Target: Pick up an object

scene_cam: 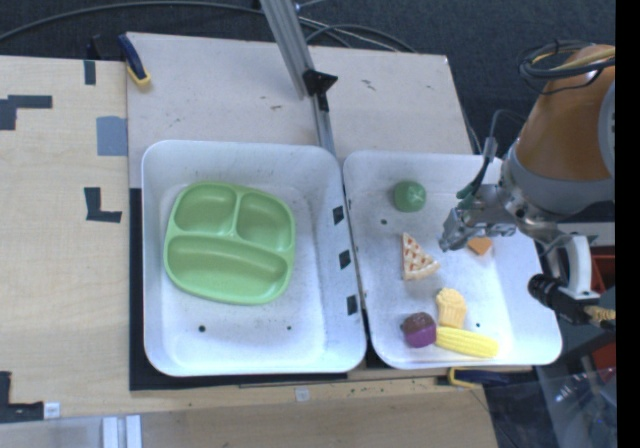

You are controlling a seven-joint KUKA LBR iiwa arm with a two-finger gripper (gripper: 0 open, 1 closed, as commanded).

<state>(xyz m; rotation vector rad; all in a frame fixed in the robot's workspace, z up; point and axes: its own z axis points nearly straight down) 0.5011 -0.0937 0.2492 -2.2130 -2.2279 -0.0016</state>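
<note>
The right bin [380,186] holds a green ball [408,196], a pizza slice [416,257], a purple piece [418,328], a pale yellow piece [451,307] and a corn cob [466,342]. A small orange piece [481,247] lies by the bin's right side. My gripper [455,234] hangs low over the right bin, just left of the orange piece and right of the pizza slice. Nothing shows between its tips.
The left bin [160,336] holds a green divided plate [231,242]. A grey metal pole [285,16] slants down from the top to the bins' shared edge. Cables run across the dark floor behind the bench.
</note>
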